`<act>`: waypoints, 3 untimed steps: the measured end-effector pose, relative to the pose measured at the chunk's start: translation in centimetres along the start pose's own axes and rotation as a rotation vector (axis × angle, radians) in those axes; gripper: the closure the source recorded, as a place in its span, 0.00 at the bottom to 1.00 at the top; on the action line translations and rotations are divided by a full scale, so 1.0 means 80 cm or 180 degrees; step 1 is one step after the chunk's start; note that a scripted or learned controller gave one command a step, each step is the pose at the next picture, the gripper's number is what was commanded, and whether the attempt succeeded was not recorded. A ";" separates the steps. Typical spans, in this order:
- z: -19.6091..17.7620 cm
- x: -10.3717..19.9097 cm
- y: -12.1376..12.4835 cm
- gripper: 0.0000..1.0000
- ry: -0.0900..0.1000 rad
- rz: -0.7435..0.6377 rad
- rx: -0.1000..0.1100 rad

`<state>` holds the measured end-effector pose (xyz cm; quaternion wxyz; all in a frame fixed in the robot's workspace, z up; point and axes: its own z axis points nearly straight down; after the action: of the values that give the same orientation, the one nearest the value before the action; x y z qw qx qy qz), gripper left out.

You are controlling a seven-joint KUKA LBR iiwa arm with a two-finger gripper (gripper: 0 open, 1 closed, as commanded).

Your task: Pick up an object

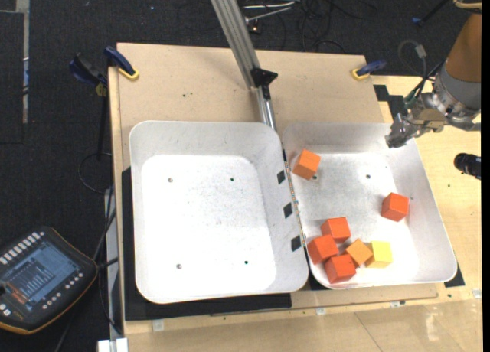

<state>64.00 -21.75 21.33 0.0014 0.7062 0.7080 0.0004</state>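
light: bright, even overhead | shadows: faint | glare: white bins (207, 140) | focus: perhaps slightly soft

Two white bins (153, 144), six orange blocks (307, 164), one yellow block (381, 252)

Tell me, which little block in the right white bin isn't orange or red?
The small yellow cube, at the right end of the cluster near the bin's front edge. Every other block there is orange or red-orange.

A robotics lab is showing itself here: a teach pendant (37, 278) is lying on dark carpet far left of the gripper (398, 135), with cables (306, 6) trailing beyond the clamped bench (199, 83).
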 end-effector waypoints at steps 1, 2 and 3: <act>0.006 0.068 -0.031 1.00 0.0011 -0.0014 0.0014; 0.012 0.130 -0.052 1.00 0.0011 -0.0015 0.0012; 0.016 0.191 -0.077 1.00 0.0012 -0.0014 0.0015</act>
<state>57.83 -6.47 19.97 -0.0015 0.7046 0.7096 0.0000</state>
